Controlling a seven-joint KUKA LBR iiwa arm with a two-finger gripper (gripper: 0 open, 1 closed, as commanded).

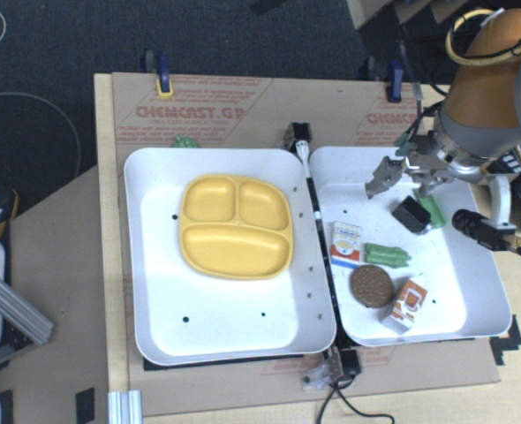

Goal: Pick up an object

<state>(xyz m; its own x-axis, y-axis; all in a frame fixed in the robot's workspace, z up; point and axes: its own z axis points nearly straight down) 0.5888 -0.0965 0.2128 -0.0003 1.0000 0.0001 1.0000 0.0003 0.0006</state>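
From the fixed camera above the bench, I see my gripper (pixel 400 177) hanging spread and unladen over the right bin's (pixel 481 321) far edge. The pickable things lie toward the near edge from it: one black block (pixel 411 214) closest, one green piece (pixel 385 255), one brown disc (pixel 371 285), two small cartons (pixel 346 242). One yellow divided tray (pixel 236 226) sits in the left bin (pixel 154 316).

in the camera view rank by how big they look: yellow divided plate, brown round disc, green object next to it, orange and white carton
1. yellow divided plate, far the largest
2. brown round disc
3. orange and white carton and green object: look alike, so unranked
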